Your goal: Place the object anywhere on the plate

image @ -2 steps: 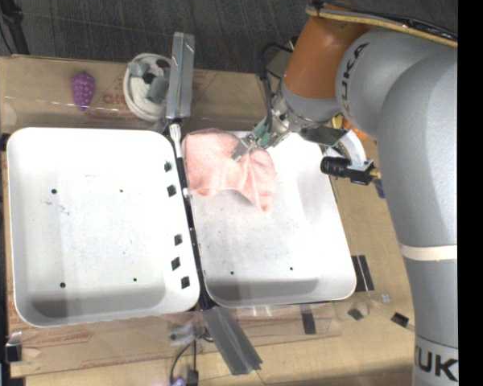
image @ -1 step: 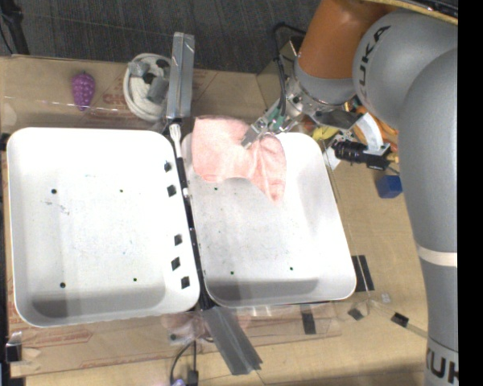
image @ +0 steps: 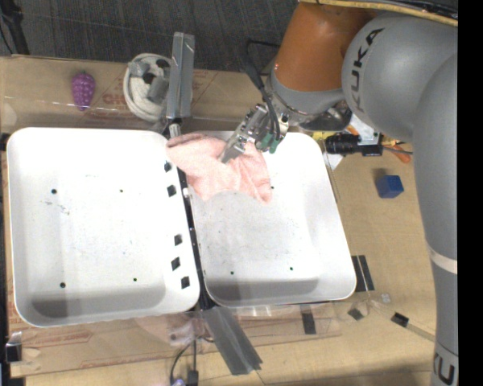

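Currently the arm (image: pixel 402 63) reaches in from the right, wrist angled down over the right bin's (image: pixel 306 240) far edge. Gripper (image: pixel 243 145) opening: cannot tell. Pink cloth (image: pixel 221 169) lies crumpled directly beneath and left of it, touching the tip.

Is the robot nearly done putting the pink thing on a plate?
Not yet, it seems. Nothing looks finished: the pink cloth lies crumpled in the far corner of the right bin, draping over the edge toward the left bin. In hand: the gripper is right at the cloth's top edge, but a grip can't be confirmed. Left: lifting it and setting it on a plate.
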Motion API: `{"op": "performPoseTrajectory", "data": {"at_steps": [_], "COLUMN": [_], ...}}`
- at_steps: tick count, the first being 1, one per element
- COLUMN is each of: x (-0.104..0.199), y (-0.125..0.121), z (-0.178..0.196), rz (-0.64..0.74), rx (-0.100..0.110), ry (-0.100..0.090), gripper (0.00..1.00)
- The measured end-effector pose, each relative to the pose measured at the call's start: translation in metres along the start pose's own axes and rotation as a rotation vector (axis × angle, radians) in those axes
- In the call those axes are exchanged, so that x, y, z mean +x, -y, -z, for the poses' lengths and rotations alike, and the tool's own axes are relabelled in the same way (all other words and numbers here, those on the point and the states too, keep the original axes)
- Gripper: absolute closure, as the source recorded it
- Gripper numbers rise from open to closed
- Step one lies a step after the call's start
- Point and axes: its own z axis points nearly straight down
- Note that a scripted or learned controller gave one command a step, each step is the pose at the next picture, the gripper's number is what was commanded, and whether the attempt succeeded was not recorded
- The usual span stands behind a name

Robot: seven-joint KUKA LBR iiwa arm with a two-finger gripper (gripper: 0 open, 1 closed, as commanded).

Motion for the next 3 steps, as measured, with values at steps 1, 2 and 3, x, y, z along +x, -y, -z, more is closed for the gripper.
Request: {"op": "performPoseTrajectory", "data": {"at_steps": [1, 2, 3], "x": [0.042, 0.074, 0.107], "y": [-0.031, -0.068, -0.109], "z": [-0.008, 0.003, -0.009], "rz": [0.405, 0.576, 0.580], "rx": [0.000, -0.001, 0.000], "ry": [-0.001, 0.003, 0.002], "gripper": [1.00, 1.00, 1.00]}}
